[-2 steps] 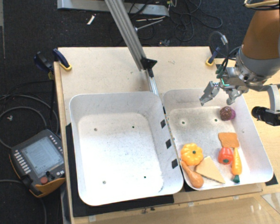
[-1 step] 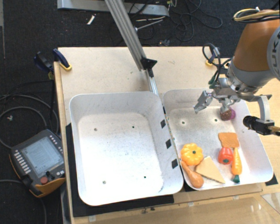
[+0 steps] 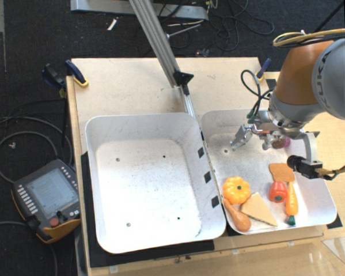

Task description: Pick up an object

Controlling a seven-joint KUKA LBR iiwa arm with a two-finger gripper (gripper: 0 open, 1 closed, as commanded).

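Over the right bin (image 3: 218,126) hangs the gripper (image 3: 240,138) — finger state unclear, nothing seen held. Toy foods — orange pumpkin (image 3: 237,190), carrot (image 3: 290,200), wedge (image 3: 259,209) — lie near its front edge.

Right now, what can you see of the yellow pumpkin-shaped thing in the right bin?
The pumpkin is a small, glossy, plastic-looking toy, yellow-orange and ribbed, with a short stem nub on top. It sits upright in the right bin, near its left wall toward the front. A wedge lies just to its right and a sausage just in front; whether they touch is unclear. The gripper is well behind it.
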